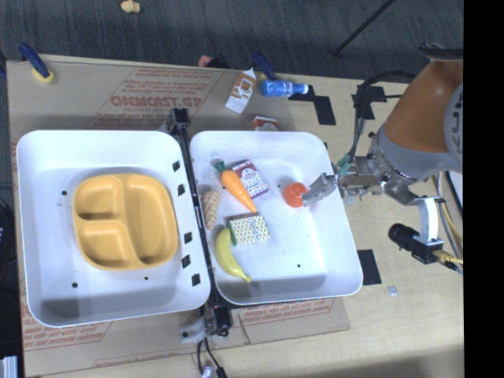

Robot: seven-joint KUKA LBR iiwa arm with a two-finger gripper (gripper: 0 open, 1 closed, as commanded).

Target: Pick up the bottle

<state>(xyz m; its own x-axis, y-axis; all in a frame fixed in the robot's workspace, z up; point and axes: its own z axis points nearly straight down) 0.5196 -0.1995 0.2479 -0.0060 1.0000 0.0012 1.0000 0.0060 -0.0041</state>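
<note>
The bottle (281,89) is small and blue with a pale cap end, lying on its side on the cardboard behind the right bin (339,242), outside both bins. My gripper (321,187) hangs low over the right bin's right side, just right of a small red tomato (294,194). It is well in front of the bottle and apart from it. Nothing shows in its grasp. The grey arm with its orange band (421,120) reaches in from the right.
The right bin also holds a carrot (236,190), a dark red carton (251,178), a green patterned box (249,228), a banana (228,254) and a pale cob (211,208). A yellow divided plate (126,219) lies in the left bin. A small white carton (241,91) lies left of the bottle.
</note>
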